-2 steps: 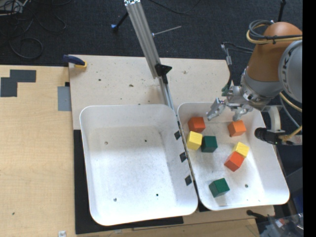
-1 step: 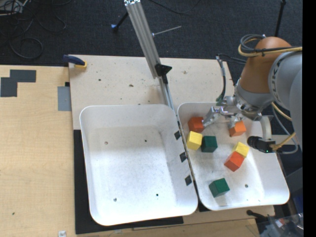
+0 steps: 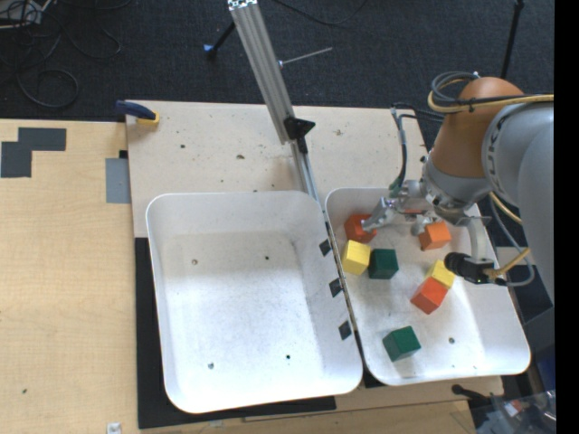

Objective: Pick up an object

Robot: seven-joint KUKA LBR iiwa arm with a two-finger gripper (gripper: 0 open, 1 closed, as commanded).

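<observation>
Several small blocks lie in the right bin (image 3: pixel 507 355). A red block (image 3: pixel 356 229) sits at the bin's far left, with an orange block (image 3: pixel 436 235) to its right. My gripper (image 3: pixel 400 217) hangs low between these two, open, with nothing between its fingers. The left finger (image 3: pixel 375 215) reaches close to the red block, and the right finger (image 3: pixel 423 225) is close to the orange one. Nearer the front lie a yellow block (image 3: pixel 356 258), a dark green block (image 3: pixel 383 263), another yellow block (image 3: pixel 443 272), an orange-red block (image 3: pixel 431 295) and a green block (image 3: pixel 401 342).
The left bin (image 3: pixel 181 242) stands beside the right one, joined by a divider with black clips (image 3: pixel 333 286). A slanted metal bar (image 3: pixel 271 80) rises behind the bins. Black cable runs along the arm at the right, by the bin's edge (image 3: pixel 479 268).
</observation>
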